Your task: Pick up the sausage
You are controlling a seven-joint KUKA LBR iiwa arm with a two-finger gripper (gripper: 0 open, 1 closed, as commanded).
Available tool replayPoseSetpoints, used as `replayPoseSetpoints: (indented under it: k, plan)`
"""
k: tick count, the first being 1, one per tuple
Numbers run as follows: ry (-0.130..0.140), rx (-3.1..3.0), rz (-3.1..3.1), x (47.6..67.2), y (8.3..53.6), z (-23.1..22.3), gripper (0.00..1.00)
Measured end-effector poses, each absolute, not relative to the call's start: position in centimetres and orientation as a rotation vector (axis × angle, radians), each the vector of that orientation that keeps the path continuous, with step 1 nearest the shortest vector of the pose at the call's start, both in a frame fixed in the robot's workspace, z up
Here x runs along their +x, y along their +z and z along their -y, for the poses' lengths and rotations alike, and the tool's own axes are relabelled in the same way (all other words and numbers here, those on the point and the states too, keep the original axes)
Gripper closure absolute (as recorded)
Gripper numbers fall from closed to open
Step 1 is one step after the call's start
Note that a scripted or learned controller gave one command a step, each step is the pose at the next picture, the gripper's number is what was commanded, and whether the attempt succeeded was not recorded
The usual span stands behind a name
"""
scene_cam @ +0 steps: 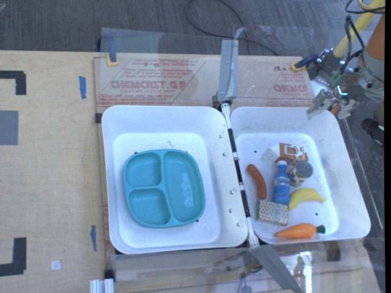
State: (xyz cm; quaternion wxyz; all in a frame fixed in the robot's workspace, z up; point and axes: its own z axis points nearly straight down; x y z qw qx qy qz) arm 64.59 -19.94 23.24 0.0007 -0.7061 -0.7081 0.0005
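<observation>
Two white bins side by side on bench. Left bin (pixel 116 224) holds teal divided plate (pixel 164 188), nothing on it. Right bin (pixel 351 215) has the clutter: sausage (pixel 257 180) lying near left wall, blue bottle (pixel 281 185) just beside it, banana (pixel 306 196) further right, carrot (pixel 298 231) along front edge, small patterned box (pixel 272 212) under the sausage end. Gripper (pixel 330 101) hangs past bin's far right corner, well apart from sausage; jaws too blurry, honestly can't tell.
</observation>
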Motion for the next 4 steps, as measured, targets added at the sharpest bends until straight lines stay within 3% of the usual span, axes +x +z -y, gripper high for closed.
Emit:
replayPoseSetpoints:
  k: [1, 2, 3, 4]
  plan:
    - [-0.003, -2.416, 2.009, 64.6, 9.7, 20.5, 0.0]
    - [0.001, -2.416, 2.014, 64.6, 10.7, 20.5, 1.0]
    - [-0.003, -2.001, 2.429, 66.8, 14.8, 14.0, 1.0]
    - [0.001, -1.781, 2.586, 63.5, 18.5, 7.8, 1.0]
